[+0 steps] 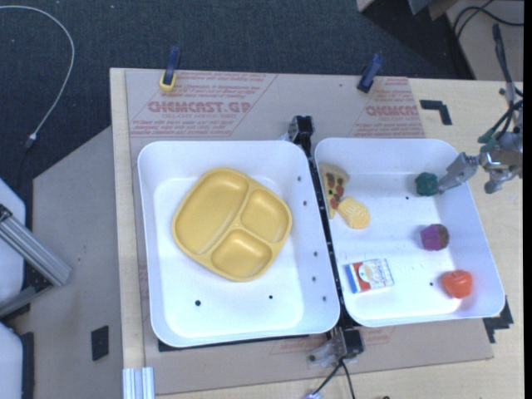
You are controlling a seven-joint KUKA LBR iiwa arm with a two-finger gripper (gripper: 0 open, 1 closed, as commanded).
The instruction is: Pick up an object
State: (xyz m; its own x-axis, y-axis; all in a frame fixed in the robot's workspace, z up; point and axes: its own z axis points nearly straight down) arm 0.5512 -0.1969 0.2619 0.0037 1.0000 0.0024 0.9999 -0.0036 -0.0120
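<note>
The right bin [391, 165] holds several small items. A green lump [426, 184] lies near its far right wall, with a purple ball [434, 237] and an orange-red fruit [455, 283] below it. A pizza slice [334, 185] and a yellow corn-like piece [354, 214] rest by the left wall. A small white, blue and red carton [368, 274] lies near the front. My gripper [474, 177] hangs over the bin's right rim, open, with one finger [455, 172] pointing at the green lump just short of it. Nothing sits between the fingers.
A yellow divided plate [233, 222] lies in the left bin [158, 256]. Black clips [301, 128] join the bins at the middle wall. Blue clamps [369, 72] pin the cardboard sheet at the back. Cables hang at the far right.
</note>
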